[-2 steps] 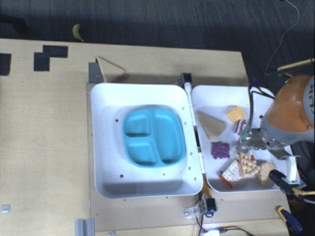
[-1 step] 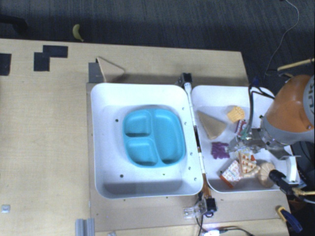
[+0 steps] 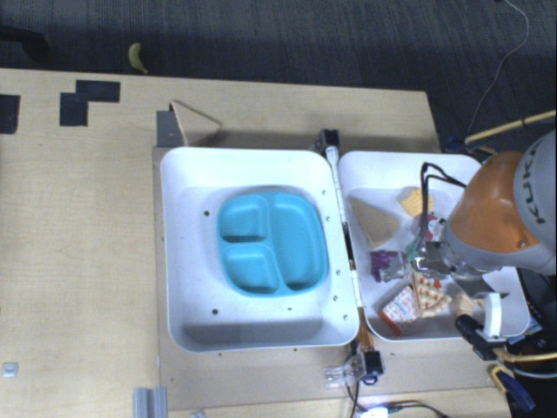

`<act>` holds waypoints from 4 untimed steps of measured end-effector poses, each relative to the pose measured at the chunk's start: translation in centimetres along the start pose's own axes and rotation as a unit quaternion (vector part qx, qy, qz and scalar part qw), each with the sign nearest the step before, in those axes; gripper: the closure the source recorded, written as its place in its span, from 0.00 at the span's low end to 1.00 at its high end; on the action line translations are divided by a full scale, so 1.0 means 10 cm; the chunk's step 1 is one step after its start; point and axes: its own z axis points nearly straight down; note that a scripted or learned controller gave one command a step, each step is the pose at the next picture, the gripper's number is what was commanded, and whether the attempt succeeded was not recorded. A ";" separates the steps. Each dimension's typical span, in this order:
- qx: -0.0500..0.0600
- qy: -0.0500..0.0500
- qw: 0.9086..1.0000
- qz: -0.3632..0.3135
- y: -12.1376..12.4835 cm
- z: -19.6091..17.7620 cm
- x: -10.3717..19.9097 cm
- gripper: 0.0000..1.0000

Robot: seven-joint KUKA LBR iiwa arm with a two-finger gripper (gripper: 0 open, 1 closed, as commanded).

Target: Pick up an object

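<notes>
Gripper (image 3: 419, 264) low in right white bin (image 3: 374, 168), over waffle-patterned flat snack piece (image 3: 426, 294). Finger state: cannot tell. Piece looks light, brittle; grasp across its edges.

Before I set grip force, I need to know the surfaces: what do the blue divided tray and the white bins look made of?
The blue divided tray looks like moulded plastic, matte to satin: uniform colour, rounded compartment walls, soft highlights. The white bins look like smooth, thin moulded plastic with rounded corners and a faint sheen, though coated metal cannot be ruled out.
</notes>
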 end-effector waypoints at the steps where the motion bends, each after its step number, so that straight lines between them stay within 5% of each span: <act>1: -0.003 0.001 1.000 -0.001 0.03 -0.12 0.01 1.00; 2: 0.012 0.007 1.000 -0.003 0.59 -0.92 0.67 1.00; 3: 0.012 0.007 1.000 -0.003 0.58 -0.92 0.66 0.00; 4: 0.007 0.005 1.000 -0.003 0.43 -0.05 0.25 0.00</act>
